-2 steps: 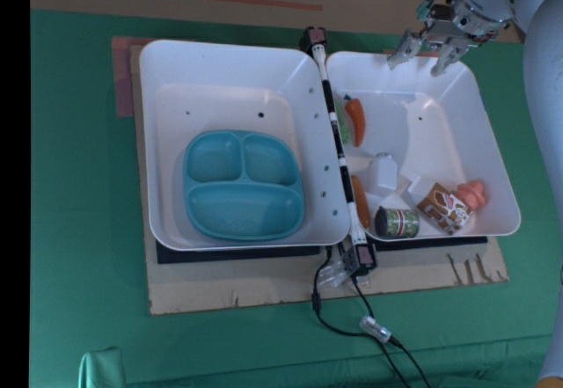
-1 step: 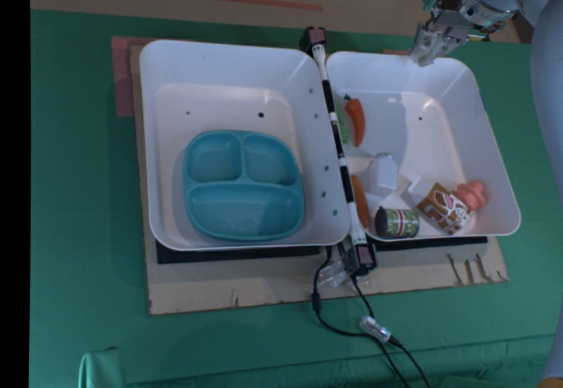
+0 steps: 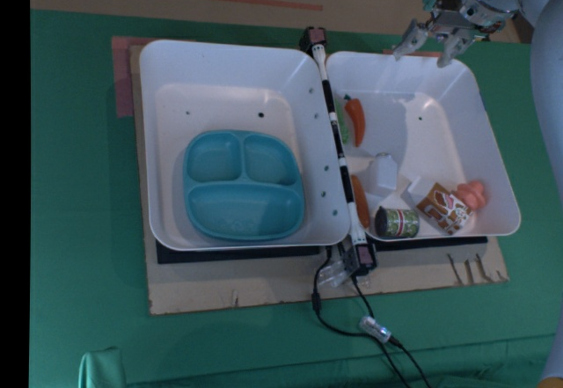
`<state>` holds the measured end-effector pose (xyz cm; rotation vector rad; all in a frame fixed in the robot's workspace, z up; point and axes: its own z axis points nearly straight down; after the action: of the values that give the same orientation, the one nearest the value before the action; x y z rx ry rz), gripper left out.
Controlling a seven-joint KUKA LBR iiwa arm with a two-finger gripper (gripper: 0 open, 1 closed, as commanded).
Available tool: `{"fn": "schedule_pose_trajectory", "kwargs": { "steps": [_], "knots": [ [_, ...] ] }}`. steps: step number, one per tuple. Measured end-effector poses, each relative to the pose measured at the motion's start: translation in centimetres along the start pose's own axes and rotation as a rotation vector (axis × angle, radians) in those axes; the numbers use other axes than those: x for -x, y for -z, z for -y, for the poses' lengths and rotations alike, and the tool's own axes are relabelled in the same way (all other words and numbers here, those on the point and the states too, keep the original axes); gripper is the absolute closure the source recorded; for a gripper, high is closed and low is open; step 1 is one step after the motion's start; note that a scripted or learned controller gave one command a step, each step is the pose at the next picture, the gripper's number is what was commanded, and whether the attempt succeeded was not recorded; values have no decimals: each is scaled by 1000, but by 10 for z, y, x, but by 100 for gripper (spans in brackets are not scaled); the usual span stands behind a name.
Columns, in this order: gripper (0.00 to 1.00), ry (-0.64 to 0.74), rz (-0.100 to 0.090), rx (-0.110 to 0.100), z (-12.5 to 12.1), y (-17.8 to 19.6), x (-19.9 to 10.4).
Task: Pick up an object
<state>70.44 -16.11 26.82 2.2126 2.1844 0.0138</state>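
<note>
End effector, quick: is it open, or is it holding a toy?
End effector: open, nothing between its fingers, poised over the far rim of the right bin.

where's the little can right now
The can lies on its side at the right bin's near edge, beside the small carton.

Open floor is lying across the middle and far half of the right bin (image 3: 493,201) beneath me. A carrot (image 3: 355,120) is hugging the divider wall (image 3: 332,127). A can (image 3: 397,222), a carton (image 3: 445,208) and a white block (image 3: 383,173) are crowding the near corner.
</note>
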Motion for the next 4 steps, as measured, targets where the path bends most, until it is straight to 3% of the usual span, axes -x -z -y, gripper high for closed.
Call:
{"fn": "schedule_pose_trajectory", "kwargs": {
  "steps": [1, 2, 3, 4],
  "knots": [
    [0, 4, -7, -16, 3, -17, 17],
    [100, 0, 0, 0, 0, 2, 19],
    [100, 7, -13, -20, 88, 36, -16],
    [100, 7, -14, -22, 141, 53, -41]
  ]
}}
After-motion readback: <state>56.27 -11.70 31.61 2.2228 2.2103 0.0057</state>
